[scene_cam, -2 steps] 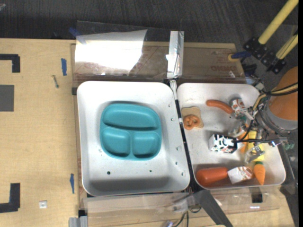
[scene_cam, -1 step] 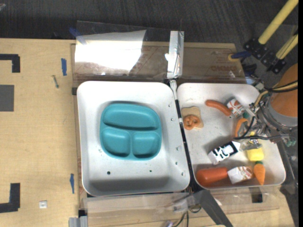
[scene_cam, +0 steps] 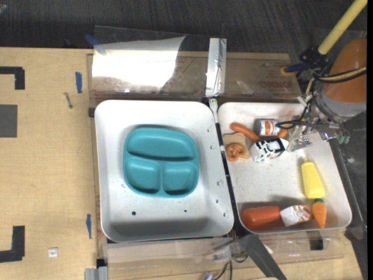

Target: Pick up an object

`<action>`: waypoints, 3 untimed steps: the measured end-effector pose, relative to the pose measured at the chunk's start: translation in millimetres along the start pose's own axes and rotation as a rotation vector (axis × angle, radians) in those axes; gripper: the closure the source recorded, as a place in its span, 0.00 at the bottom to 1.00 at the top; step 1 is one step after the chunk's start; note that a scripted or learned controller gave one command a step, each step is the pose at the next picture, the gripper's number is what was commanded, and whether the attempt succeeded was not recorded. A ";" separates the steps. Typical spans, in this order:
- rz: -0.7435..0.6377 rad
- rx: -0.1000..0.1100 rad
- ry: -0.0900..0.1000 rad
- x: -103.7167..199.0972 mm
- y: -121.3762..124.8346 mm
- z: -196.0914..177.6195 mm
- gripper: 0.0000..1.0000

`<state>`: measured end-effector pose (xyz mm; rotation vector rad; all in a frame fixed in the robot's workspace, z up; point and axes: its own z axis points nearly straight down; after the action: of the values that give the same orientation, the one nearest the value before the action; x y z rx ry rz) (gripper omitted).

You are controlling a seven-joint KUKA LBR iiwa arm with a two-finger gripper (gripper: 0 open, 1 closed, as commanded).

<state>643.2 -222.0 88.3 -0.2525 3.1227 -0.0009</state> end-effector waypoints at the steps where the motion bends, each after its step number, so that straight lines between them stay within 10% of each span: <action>1: -0.155 0.005 -0.009 -32.4 20.7 -117.4 1.00; 3: 0.001 -0.002 0.001 -49.1 136.1 -151.3 1.00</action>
<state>668.5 -79.7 239.9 -0.2506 3.1242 0.0024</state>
